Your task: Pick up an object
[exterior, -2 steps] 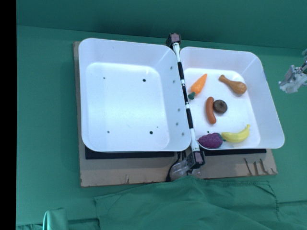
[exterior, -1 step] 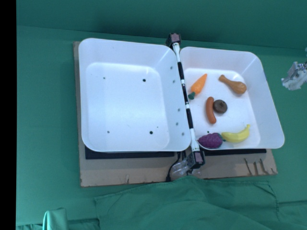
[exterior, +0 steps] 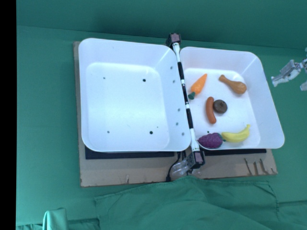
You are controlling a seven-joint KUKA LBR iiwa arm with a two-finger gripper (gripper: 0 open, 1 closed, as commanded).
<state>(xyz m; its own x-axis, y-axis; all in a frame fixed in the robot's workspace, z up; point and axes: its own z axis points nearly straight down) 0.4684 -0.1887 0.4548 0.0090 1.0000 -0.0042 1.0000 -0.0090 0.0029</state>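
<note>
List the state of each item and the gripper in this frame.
Orange toy carrot: lying, right bin.
Brown toy drumstick: lying.
Red toy sausage: lying beside brown toy donut.
Yellow toy banana: touching purple toy grapes.
Metal two-finger gripper: outside bins, holding nothing.

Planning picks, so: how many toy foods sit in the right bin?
6: carrot and drumstick at the back, sausage and donut mid-bin, grapes and banana in front.

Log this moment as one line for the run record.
gripper: right of right bin, outside it | right bin: carrot, drumstick, sausage, donut, grapes, banana | nothing grasped
</note>
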